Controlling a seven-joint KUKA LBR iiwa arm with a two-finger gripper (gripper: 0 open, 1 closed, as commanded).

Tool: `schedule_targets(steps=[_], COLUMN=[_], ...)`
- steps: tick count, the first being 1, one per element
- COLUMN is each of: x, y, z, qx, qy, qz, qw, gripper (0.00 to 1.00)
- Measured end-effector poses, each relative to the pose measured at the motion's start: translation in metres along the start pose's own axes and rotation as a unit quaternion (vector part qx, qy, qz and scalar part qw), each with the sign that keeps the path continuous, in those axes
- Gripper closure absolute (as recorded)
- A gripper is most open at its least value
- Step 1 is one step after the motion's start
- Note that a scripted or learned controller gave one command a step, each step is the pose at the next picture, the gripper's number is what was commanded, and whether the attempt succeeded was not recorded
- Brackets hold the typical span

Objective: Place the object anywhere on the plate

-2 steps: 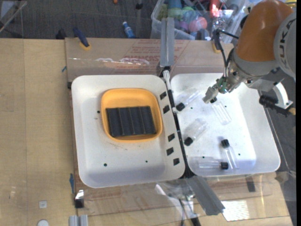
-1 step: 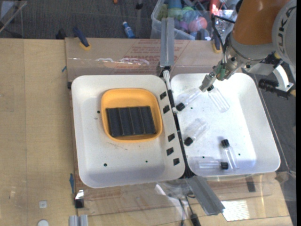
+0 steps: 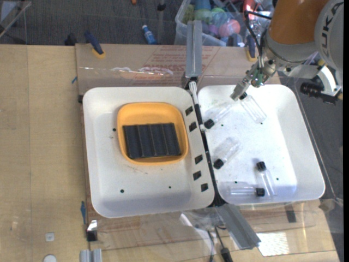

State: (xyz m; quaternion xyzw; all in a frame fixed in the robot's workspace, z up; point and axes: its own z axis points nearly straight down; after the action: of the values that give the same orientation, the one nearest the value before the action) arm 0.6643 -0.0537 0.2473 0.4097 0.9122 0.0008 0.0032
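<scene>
A square orange plastic plate (image 3: 152, 111) holds a dark grey ribbed block (image 3: 151, 141). Both shallow white plastic bins (image 3: 103, 192) sit on the pale wooden desk (image 3: 38, 146). Several clear plastic vials with black caps (image 3: 264, 180) lie in the right bin.

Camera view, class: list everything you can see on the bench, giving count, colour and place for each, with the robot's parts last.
Bins: two, white, side by side on the bench.
Plate: one, orange, in the left bin.
Ridged block: one, dark grey, on the plate.
Vials: about five, clear with black caps, scattered in the right bin.
Arm: one, grey with orange band, upper right.
Claw: one, above the right bin's far edge.
</scene>
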Motion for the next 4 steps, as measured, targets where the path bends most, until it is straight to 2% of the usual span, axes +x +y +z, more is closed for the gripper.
schedule_targets(steps=[1,2,3,4], x=[-0.004,0.002,-0.012,-0.029], y=[-0.005,-0.002,-0.017,-0.029], z=[-0.029,0.006,-0.025,-0.056], qx=[-0.001,0.001,-0.001,-0.001], qy=[0.000,0.002,-0.001,-0.001], qz=[-0.086,-0.132,-0.236,-0.317], qw=[0.9963,0.9912,0.9718,0.9486], gripper=[1.00,1.00,1.00,1.00])
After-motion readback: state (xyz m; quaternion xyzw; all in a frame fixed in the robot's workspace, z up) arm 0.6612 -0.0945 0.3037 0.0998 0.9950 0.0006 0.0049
